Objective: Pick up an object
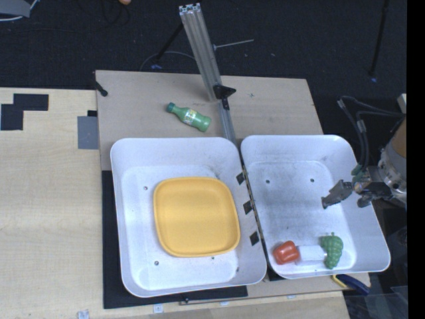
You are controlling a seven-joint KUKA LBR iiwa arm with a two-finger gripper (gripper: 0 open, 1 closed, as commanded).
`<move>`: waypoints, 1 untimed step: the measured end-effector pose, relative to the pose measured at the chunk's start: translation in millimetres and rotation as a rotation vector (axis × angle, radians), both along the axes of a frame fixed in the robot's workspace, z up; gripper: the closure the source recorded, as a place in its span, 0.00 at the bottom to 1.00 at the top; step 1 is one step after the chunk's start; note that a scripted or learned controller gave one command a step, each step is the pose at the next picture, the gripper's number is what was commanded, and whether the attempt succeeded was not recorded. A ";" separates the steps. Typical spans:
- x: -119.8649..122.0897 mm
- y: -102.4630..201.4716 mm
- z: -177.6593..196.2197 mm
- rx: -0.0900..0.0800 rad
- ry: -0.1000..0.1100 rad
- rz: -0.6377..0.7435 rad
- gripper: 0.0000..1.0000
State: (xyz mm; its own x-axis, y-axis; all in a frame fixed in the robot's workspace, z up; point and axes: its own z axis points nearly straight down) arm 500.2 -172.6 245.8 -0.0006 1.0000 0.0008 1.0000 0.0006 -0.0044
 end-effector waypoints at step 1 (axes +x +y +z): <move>7.7 1.4 -47.0 0.000 0.000 0.000 0.00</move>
State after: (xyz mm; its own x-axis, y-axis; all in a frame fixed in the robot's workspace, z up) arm 507.9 -171.2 198.8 -0.0011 1.0000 0.0010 1.0000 0.0011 -0.0048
